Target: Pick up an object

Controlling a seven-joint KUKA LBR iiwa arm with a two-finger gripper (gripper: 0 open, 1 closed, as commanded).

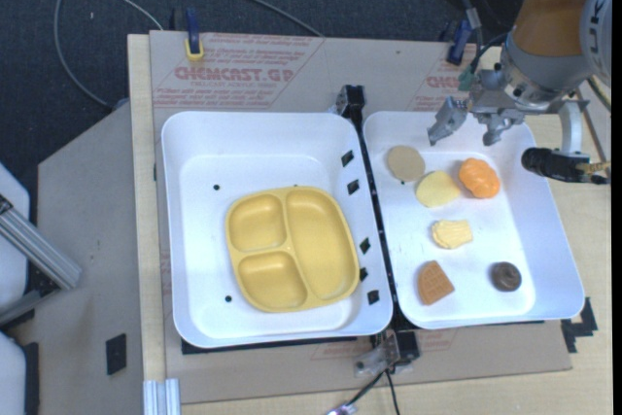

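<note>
My gripper (469, 130) hangs open above the far edge of the right bin (554, 238), with nothing between its fingers. Just in front of it lie a tan round cookie (405, 162), a pale yellow piece (438, 189) and an orange fruit (479, 178). Nearer the front of that bin are a ridged yellow chip (452, 233), an orange wedge (434, 282) and a dark brown round piece (505, 277).
The left bin (185, 209) holds a yellow three-compartment plate (290, 248). A black clamp (351, 99) sits at the back between the bins. A blue clip (193, 34) is on the board's far edge. Cables run across the dark floor beyond.
</note>
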